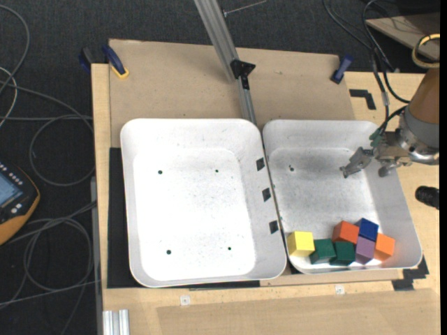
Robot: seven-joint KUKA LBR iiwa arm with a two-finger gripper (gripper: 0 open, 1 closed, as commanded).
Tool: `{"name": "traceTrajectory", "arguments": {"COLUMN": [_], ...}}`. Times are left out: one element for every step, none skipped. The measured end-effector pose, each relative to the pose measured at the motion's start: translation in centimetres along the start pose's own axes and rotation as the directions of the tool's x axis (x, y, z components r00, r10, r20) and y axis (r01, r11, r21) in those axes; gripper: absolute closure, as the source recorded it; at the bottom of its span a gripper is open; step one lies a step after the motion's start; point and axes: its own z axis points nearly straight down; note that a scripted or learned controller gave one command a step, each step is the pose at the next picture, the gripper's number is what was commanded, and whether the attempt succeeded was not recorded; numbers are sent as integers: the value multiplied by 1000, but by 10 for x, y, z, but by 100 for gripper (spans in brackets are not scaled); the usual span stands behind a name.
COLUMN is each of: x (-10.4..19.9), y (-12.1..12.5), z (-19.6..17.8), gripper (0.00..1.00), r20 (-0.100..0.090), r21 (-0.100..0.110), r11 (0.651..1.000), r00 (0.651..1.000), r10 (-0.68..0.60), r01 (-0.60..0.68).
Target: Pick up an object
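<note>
Right now the arm (426, 110), grey w/ an orange band above the wrist, reaches in from the right side and hangs over the right bin (316, 187). Its hand (369, 160) sits above the upper right part of that bin, near the right wall. One finger (354, 163) points left and down toward the bin floor; a second short one shows just beside it to the right. The two look spread apart, so hand is open, w/ nothing between them.

Task things, i.e. the blocks, are all bunched in the bottom right corner of the right bin, well apart from the hand. Left to right: a yellow block (302, 242), a dark green block (322, 251), another green block (342, 252), a purple block (365, 248), an orange block (384, 246) at the far right. Behind those, an orange-red block (345, 232) and a blue block (368, 227), touching each other. The whole bunch sits packed tight, most blocks touching a neighbour.

Left bin (188, 201) lies just beside the right one, walls touching along the middle; black clips (266, 194) mark that seam. Both bins rest on the tabletop (174, 82), a tan board w/ blue clamps (115, 60) at its far corners. A metal pole (220, 30) slants up from the far edge between the bins.
</note>
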Motion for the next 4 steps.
{"name": "traceTrajectory", "arguments": {"x": [0, 0, 0, 8], "y": [-4, -4, -3, 4], "z": [64, 67, 55, 6], "gripper": [0, 0, 100, 100], "r20": [0, 1, 1, 5], "r21": [1, -3, -7, -13], "r11": [1000, 1000, 1000, 1000], "r00": [1000, 1000, 1000, 1000], "r10": [3, 3, 2, 0], "r01": [-3, -3, -2, 0]}}
